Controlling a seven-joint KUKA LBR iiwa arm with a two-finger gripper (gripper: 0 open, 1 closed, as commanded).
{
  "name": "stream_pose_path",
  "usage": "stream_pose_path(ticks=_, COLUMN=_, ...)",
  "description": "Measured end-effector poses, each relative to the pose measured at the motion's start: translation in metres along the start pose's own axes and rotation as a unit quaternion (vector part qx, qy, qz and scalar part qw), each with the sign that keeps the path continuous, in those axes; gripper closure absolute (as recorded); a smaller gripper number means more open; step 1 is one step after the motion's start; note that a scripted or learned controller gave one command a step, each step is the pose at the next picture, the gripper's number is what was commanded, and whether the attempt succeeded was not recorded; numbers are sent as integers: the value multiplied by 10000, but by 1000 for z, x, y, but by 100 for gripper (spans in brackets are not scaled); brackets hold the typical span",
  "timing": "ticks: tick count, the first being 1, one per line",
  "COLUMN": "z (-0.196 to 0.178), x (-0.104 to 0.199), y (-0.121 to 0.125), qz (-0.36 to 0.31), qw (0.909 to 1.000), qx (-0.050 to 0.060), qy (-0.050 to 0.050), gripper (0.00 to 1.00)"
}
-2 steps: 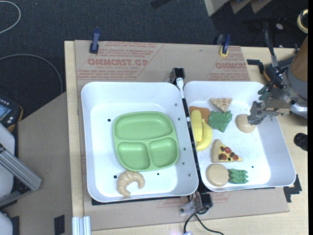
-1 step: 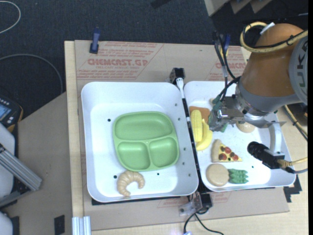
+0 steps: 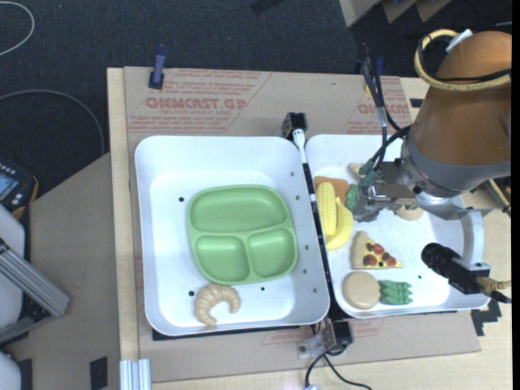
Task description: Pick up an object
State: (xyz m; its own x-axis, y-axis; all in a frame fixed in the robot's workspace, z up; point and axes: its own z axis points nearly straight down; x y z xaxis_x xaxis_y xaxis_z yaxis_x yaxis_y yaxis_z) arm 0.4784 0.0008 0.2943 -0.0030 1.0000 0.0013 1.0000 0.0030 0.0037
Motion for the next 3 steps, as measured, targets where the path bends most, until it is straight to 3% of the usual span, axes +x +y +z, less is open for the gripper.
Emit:
stream_pose_path(ticks=1, z=40, x=14, y=16, qz=8, qw=10000, qx=46, qy=-2, gripper=100)
stream_pose_path(ticks=2, z=-106, x=17, y=3, qz=5, qw=10000, qx=-74, qy=4, gripper=100)
stream_pose_path(ticks=3, z=-76, x=20, y=1, qz=15, qw=10000, qx=41, qy=-6, gripper=100)
